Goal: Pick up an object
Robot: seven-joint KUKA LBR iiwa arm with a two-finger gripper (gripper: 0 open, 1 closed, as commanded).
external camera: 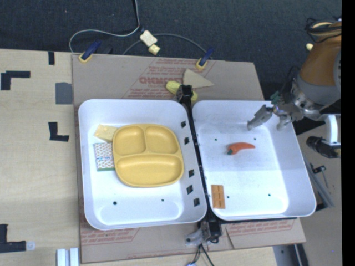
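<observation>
While the arm (319, 71) reaches in from the right, its gripper (270, 117) hangs over the far right part of the right bin (288, 193). The two fingers (256, 118) are spread apart, and nothing sits between them. They point down and to the left, toward the middle of that bin.

A small orange carrot (241, 147) lies on the white floor of the right bin, near the gripper but not touching it. It has a tiny green end on its left side. A little brown card (218, 196) lies flat in the same bin, close to the near left corner and well apart from the carrot.

The left bin (100, 215) holds a yellow plate (148, 154) with three sections. Just to the left of the plate is a checked cloth piece (103, 155), and beside that, a bit farther back, is a pale yellow wedge (104, 131) that the plate partly covers.

Both bins sit side by side on a sheet of brown cardboard (150, 76) on the tabletop (33, 165). Behind the bins, a yellow thing (173, 86) and a tan flat piece (198, 79) lie on the cardboard. A thin cable (133, 10) runs across the dark floor at the back.
</observation>
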